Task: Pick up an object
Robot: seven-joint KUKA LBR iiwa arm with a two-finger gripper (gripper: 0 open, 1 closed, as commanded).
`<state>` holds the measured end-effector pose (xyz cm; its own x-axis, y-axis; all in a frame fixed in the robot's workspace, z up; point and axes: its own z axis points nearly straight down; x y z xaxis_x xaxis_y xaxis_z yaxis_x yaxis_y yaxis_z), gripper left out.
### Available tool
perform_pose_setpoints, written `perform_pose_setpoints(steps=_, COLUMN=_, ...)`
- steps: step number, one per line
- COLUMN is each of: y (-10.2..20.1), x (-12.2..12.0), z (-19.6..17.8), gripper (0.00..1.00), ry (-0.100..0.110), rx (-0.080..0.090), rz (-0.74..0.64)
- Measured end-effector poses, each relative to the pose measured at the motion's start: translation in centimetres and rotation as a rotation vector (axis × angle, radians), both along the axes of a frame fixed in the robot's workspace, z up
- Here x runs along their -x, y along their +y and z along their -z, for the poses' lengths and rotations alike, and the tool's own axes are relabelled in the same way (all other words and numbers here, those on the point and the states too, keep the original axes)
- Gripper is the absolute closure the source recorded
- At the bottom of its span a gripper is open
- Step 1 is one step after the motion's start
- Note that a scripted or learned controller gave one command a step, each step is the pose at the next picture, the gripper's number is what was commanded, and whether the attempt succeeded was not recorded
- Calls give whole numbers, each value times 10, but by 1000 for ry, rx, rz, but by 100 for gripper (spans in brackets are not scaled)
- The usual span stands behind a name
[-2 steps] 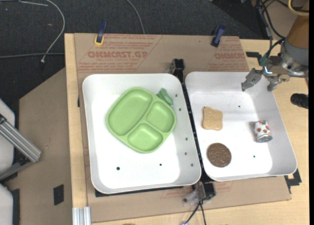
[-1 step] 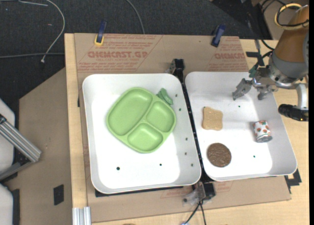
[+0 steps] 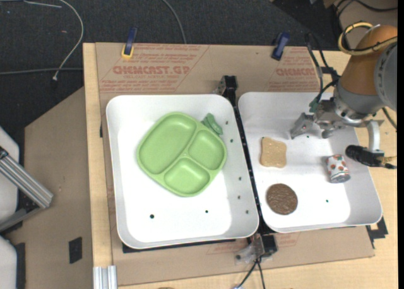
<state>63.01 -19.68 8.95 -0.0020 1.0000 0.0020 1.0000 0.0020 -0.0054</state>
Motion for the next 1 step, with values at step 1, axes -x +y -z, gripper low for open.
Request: perform_pose_setpoints(steps=1, y=0, x=-2, z=-15, gripper=100, ry=-7, rx=1, rz=-1)
